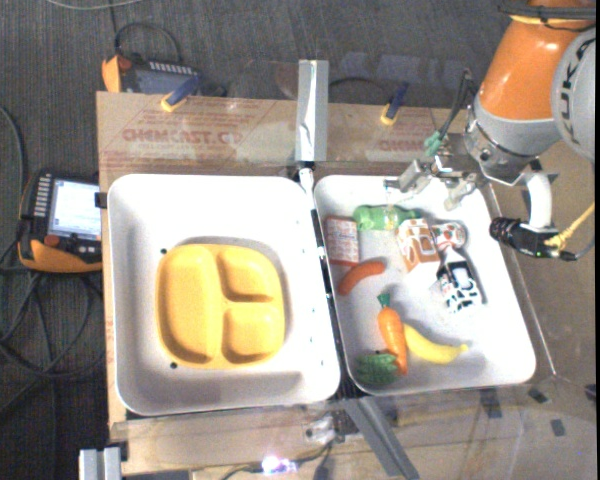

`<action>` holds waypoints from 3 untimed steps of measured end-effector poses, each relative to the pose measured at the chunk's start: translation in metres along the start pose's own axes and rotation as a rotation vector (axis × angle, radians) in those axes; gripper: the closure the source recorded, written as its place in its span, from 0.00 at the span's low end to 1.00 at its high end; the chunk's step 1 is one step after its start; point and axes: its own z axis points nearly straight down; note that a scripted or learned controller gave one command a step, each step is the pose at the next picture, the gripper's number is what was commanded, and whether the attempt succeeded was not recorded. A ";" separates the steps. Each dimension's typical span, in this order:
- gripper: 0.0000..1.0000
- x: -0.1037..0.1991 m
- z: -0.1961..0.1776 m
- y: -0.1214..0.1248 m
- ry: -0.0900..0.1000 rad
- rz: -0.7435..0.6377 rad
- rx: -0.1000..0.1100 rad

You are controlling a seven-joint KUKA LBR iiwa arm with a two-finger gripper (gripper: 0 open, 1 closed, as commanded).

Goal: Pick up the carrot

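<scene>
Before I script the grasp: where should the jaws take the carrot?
Judging by its pose, grip the carrot mid-body from above, jaws closing across its width. It lies flat, leaf end up-view, with the banana and broccoli crowding its tip.

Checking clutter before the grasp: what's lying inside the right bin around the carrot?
The orange carrot touches a yellow banana and green vegetable; its lower tip there is covered.

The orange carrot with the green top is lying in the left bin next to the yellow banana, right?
Not quite. The camera view shows the orange carrot with the green top in the right white bin, not the left one. It does lie next to the yellow banana. The left white bin holds a yellow divided tray.
</scene>
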 end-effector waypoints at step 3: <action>1.00 0.001 0.161 -0.107 -0.004 0.050 -0.013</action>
